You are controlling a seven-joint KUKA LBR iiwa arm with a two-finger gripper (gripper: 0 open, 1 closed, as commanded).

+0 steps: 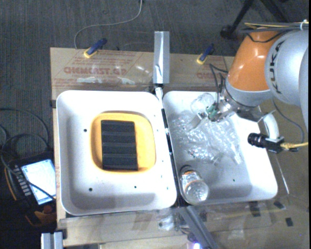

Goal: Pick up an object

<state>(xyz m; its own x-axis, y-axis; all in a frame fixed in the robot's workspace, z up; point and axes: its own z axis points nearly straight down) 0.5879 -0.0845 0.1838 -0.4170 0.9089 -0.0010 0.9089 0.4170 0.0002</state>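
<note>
We log "KUKA" lettering (278, 71) on the arm, "CHEMCAST" on the worktop (96, 70) at 12 o'clock; dark carpet (41, 14) surrounds. End effector (213, 111) grip: we cannot tell.

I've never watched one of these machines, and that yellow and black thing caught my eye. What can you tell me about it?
The yellow tray lies flat in the middle of the left bin, squarish with rounded corners and looking like smooth plastic. A black ribbed insert, crossed by several ridges, fills its centre. It rests on the bin's white floor, apart from the walls, and nothing else touches it.
</note>
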